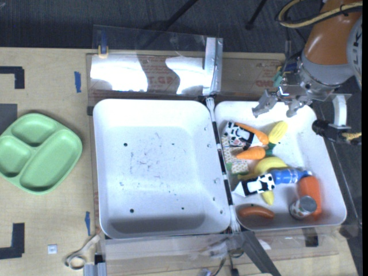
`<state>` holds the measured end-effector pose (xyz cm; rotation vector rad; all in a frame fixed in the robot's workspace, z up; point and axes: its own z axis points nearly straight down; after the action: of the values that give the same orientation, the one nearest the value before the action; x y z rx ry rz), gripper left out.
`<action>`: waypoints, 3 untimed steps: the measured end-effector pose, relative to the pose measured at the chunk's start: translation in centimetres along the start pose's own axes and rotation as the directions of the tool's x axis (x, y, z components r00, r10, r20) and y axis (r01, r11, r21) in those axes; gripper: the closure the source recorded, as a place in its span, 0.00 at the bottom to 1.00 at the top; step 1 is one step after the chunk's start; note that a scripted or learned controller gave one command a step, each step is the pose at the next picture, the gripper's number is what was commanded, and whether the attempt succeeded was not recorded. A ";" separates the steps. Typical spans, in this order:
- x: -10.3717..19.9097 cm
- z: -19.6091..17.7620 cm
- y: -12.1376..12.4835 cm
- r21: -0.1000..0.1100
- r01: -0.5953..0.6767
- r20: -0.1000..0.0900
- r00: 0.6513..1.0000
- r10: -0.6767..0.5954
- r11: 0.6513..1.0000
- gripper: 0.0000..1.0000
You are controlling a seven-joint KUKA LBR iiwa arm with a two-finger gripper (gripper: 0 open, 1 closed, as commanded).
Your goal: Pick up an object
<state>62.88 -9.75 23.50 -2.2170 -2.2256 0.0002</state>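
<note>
Arm: grey with an orange band, reaching in from the right, wrist above the far edge of the right bin
Jaws: the gripper hangs over the far end of the right bin; its two fingers are spread apart with nothing between them
Right bin: objects crowded along its left side and near edge; a yellow corn cob lies just below the gripper, beside two orange carrots; a black-and-white cow-patterned piece lies against the left wall
Right bin, middle: a yellow banana touches a blue bottle; a second cow-patterned block lies just under them
Right bin, near edge: a red sausage at the near left corner; an orange can with a grey end toward the near right corner
Left bin: white, floor marked with faint scribbles
Desk: a green divided plate lies at the left edge, well apart from both bins
</note>
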 end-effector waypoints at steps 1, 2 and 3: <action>0.0 0.0 0.0 0.000 0.000 0.000 1.000 0.000 1.000 0.00; -2.0 8.5 -5.5 -0.001 0.006 -0.001 1.000 -0.006 1.000 0.00; -4.4 13.2 -4.1 -0.034 0.160 0.009 0.987 -0.160 0.987 0.00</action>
<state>58.82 -14.15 10.26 -2.0498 -2.4176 -0.0313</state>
